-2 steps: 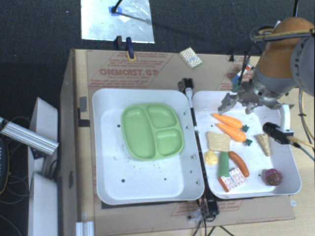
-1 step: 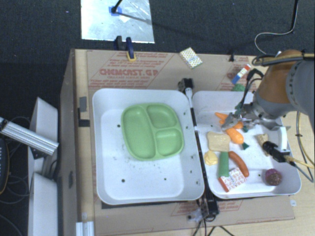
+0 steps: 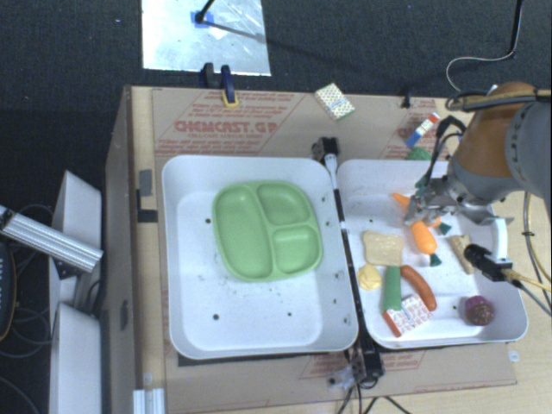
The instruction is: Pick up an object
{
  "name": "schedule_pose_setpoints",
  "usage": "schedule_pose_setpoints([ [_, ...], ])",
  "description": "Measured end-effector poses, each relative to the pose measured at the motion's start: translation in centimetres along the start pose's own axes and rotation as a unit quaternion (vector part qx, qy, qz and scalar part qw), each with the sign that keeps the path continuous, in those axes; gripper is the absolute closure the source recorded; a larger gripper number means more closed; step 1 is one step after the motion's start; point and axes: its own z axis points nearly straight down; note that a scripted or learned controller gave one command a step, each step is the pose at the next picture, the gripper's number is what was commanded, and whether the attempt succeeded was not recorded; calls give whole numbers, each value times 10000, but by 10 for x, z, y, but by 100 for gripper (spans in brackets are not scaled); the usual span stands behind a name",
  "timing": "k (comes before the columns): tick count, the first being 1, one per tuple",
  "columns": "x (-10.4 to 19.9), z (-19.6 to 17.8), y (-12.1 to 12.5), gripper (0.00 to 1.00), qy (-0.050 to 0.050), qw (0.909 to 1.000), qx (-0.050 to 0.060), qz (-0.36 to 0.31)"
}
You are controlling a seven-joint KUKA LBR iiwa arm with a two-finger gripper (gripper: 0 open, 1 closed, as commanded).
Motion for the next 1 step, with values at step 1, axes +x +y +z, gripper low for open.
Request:
schedule_pose_setpoints([
  [1,41,-104,-4,100,24,10000,50,-4],
])
